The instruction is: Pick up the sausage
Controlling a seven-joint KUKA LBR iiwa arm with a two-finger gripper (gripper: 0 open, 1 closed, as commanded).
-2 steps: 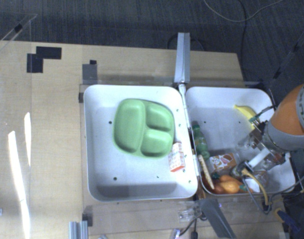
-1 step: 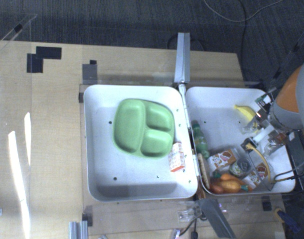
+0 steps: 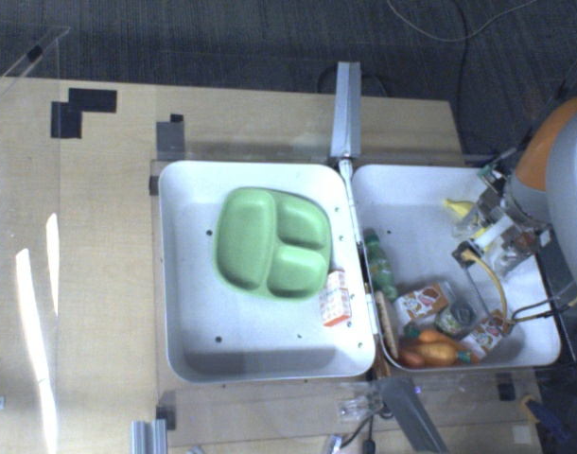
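Observation:
The sausage (image 3: 414, 357) is a reddish-brown oblong lying against the front wall of the right bin (image 3: 411, 244), in a pile of small food items. My gripper (image 3: 492, 227) hangs over the right side of that bin, well behind and to the right of the sausage. No item shows in it. The grey wrist with its orange band enters from the right edge.
Touching the sausage are an orange oblong (image 3: 441, 351), a red-and-white packet (image 3: 423, 303), a round tin (image 3: 456, 317) and a green bottle (image 3: 375, 265). A yellow item (image 3: 459, 206) lies near the gripper. The left bin (image 3: 184, 339) holds a green divided plate (image 3: 272, 241) and a small carton (image 3: 336, 301).

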